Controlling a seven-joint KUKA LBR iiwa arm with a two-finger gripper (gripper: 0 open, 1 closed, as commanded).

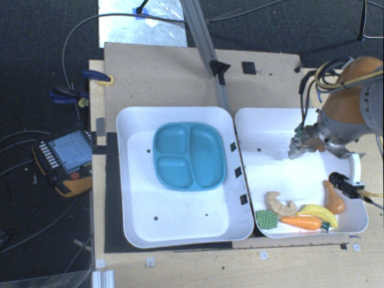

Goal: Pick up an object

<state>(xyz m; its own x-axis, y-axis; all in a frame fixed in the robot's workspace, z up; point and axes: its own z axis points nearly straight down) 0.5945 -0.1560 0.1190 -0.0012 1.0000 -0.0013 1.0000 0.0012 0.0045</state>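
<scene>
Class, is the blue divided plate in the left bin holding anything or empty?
Empty. All three compartments of the blue plate show bare blue.

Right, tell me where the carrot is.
The carrot lies along the near edge of the right bin, just below the banana, with the green piece to its left in the camera view.
</scene>
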